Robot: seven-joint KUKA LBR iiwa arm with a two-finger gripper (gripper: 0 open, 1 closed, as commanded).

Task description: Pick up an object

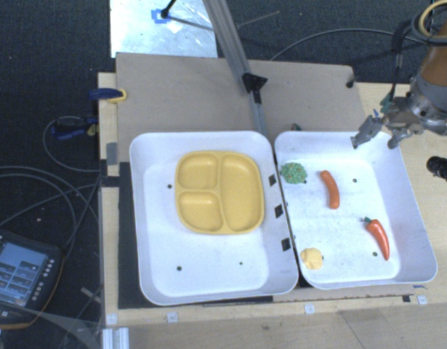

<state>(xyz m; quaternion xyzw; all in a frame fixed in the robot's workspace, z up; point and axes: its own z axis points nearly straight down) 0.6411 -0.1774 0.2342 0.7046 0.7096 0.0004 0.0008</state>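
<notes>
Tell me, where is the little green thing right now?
The green thing lies in the right bin, near its upper left corner, just left of the sausage and close to the yellow plate in the neighbouring bin.

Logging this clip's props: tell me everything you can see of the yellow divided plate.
The yellow plate is a rounded square of smooth, matte, plastic-looking material with a raised rim. Ridges split it into three compartments: two smaller ones on the view's left, one long one on the right. It lies flat, right side up, in the upper middle of the left bin, touching only the bin floor.
</notes>
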